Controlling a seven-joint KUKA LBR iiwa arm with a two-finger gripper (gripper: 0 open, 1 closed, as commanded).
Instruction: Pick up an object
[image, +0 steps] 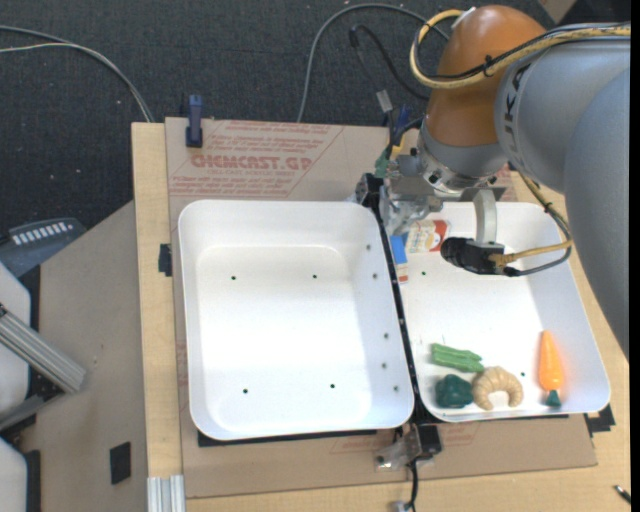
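Grey arm reaching in from the upper right, wide and close to the camera. Orange band rounded above the wrist, with cables looping over it. Wrist pointing down and slightly left. Gripper hanging below the wrist, low, at the far left corner of the right bin, near the divide between the two bins. Fingers too crowded by cables and fittings to make out.
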